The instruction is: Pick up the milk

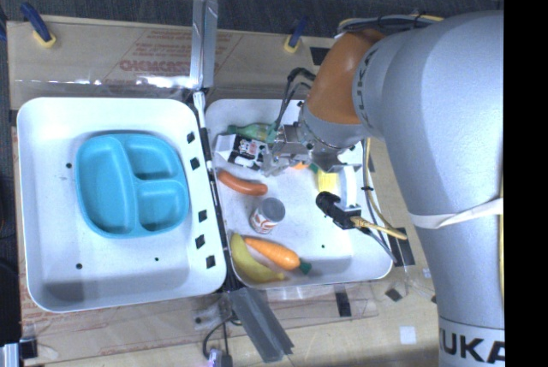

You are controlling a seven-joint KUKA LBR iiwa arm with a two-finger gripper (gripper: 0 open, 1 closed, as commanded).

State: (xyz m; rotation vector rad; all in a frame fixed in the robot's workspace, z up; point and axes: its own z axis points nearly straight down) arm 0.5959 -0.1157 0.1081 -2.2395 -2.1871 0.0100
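Milk carton [247,149]: lies on its side at the right bin's [372,267] 10 o'clock corner, long axis running roughly 9 to 3 o'clock; which end is the top cannot be told.
Gripper [278,150]: at the carton's 3 o'clock end; whether it is spread or gripping cannot be told.
Hot dog [241,182]: just 6 o'clock of the carton.
Can [268,215]: mid-bin.
Carrot [273,253]: on the banana [247,266], 6 o'clock edge.
Blue tray [133,183]: left bin [34,186].

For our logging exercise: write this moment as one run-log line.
task: pick up milk | gripper: over right bin, at milk | grasp: unconfirmed | left bin: blue tray
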